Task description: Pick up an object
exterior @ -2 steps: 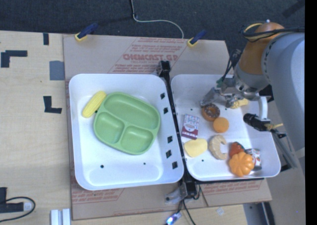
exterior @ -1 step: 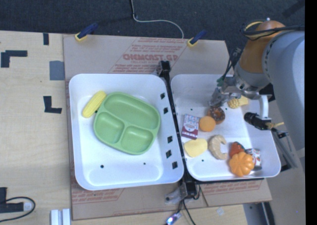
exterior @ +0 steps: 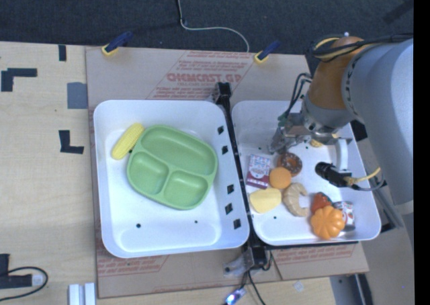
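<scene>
Two white bins sit side by side on cardboard. Left bin: a yellow corn cob lies at its upper left, touching the edge of a green divided plate that takes up the middle of that bin. A black divider runs between the bins.

Right bin: a cluster of small items sits in the lower half. From the left, a red and white packet, a pale yellow piece below it, an orange ball just right of the packet, a tan lumpy piece below the ball, and a dark brown round item above the ball. Further right, a red item and an orange pumpkin at the lower right corner, with a small can beside it.

Gripper is low in the right bin, just above the dark brown round item and near the packet's upper right. Nothing visible between its fingers; cannot tell if they are wide or narrow. The grey arm with the orange band comes in from the right. A black part with a yellow cable hangs to the right of the cluster.
</scene>
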Robot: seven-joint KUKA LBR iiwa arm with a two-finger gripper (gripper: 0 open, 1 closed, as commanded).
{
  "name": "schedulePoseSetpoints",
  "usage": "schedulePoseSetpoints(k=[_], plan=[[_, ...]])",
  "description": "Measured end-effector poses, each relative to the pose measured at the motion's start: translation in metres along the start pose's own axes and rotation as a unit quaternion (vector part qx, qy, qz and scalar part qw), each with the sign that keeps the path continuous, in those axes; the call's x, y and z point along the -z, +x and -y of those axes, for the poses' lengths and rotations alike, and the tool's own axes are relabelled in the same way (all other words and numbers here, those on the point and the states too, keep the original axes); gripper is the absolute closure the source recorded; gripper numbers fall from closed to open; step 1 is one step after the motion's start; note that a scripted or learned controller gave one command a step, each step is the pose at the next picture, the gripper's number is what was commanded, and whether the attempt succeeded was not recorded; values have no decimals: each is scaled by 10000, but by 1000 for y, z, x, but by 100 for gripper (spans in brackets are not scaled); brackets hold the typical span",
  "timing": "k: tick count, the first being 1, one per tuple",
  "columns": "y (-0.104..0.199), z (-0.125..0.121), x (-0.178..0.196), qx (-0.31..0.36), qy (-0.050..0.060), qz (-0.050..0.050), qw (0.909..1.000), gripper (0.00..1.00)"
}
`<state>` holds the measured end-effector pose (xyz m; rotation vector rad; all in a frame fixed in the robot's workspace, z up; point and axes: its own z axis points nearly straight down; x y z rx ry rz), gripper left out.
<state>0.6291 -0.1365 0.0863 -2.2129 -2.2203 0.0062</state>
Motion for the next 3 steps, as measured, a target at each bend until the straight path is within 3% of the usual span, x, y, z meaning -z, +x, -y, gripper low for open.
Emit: schedulePoseSetpoints(k=[1,2,3], plan=[[43,45,-3,-11,-49,19,10000,100],[149,106,99,38,-32,-13,10000,100],[133,143,245,-12,-73,17,10000,100]])
